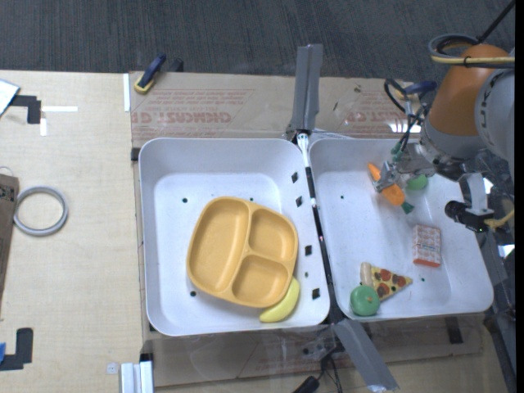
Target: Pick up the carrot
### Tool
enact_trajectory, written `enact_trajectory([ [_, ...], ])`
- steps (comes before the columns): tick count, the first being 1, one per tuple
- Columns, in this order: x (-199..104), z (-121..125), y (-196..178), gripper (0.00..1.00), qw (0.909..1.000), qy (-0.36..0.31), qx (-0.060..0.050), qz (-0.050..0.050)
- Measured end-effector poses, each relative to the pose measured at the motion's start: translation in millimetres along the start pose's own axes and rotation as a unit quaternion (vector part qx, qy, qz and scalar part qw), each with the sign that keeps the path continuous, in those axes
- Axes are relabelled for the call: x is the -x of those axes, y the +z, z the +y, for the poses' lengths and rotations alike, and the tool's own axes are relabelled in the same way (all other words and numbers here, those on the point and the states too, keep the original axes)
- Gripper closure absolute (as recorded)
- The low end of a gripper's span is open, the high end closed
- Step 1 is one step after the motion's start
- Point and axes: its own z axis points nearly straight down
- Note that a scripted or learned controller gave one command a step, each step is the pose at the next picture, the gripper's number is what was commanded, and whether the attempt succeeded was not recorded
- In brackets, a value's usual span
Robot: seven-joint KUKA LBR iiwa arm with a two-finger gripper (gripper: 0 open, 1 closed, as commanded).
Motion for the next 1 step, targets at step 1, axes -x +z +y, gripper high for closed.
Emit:
enact_trajectory([
  [1,-14.3,5.3,-106.7,1.0,0.9976,-0.069,0.0,0.0],
])
